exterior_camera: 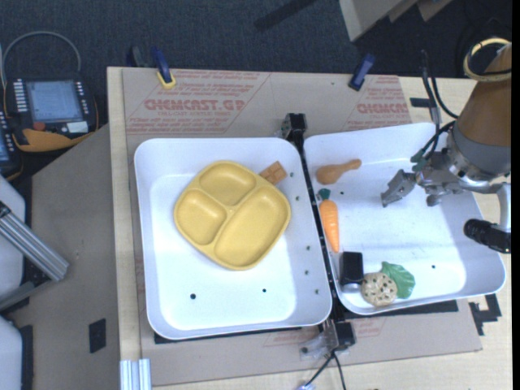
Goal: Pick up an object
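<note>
carrot (329,225) | orange, tapered, green top | right bin's (455,254) left edge

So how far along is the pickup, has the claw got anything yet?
Nothing looks done yet. The claw hangs over the right bin with nothing between its fingers, beside the chicken leg. The carrot, cookie, green leaf and black block all lie in that bin; the yellow plate sits in the left one. The whole grasp and lift is left.
</note>
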Motion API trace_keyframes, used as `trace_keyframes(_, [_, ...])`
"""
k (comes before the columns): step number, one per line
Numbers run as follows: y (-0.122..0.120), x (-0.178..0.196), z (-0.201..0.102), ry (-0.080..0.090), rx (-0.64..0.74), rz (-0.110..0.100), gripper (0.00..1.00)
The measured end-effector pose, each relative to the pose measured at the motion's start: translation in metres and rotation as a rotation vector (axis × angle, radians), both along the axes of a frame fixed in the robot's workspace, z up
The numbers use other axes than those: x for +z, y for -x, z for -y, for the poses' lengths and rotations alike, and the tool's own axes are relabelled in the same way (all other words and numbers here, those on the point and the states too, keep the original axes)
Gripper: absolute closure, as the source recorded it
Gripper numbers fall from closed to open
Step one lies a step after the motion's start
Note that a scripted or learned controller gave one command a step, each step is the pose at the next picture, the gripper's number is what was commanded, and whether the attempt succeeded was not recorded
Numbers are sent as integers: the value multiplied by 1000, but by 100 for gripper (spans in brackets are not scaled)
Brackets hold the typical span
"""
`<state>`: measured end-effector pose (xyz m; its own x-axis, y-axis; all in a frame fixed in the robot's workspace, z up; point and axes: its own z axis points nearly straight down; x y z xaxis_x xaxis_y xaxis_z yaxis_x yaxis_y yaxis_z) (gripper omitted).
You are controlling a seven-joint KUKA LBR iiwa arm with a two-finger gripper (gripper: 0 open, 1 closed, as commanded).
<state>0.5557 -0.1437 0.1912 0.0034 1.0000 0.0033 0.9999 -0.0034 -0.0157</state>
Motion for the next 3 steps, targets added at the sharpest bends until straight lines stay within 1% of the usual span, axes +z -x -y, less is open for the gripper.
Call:
trace_keyframes(1, [-3, 7, 0, 2, 3, 14, 0])
trace_keyframes(2, [-7, -39, 5, 1, 3, 8, 0])
trace_keyframes(3, [-15, -91, -1, 4, 3, 17, 0])
